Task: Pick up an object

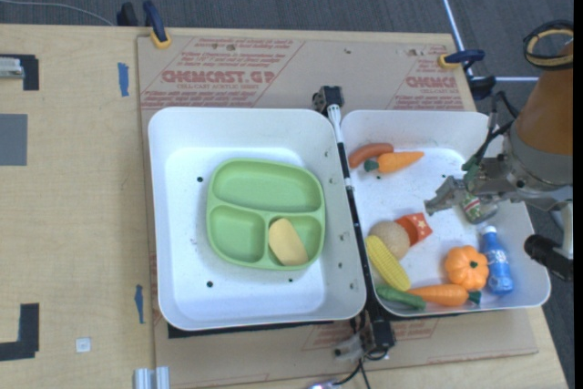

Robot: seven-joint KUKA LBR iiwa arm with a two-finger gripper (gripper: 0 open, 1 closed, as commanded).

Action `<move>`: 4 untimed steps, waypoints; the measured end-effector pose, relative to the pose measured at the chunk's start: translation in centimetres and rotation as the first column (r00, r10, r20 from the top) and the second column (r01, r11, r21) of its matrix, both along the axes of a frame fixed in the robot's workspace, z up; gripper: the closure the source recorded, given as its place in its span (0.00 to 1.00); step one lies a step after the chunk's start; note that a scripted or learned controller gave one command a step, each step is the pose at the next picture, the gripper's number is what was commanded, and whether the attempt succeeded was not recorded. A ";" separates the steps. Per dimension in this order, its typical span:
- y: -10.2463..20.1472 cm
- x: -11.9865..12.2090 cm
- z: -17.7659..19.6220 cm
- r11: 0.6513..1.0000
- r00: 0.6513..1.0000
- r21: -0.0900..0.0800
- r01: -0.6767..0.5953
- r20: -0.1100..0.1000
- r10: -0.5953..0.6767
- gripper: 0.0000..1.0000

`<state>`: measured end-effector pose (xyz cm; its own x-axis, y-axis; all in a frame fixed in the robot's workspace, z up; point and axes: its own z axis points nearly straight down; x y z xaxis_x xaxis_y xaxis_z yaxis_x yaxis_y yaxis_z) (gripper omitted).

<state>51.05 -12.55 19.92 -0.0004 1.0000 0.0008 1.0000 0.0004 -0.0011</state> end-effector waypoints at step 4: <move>-1.8 9.0 0.8 1.000 1.000 -0.001 -0.002 0.003 0.002 1.00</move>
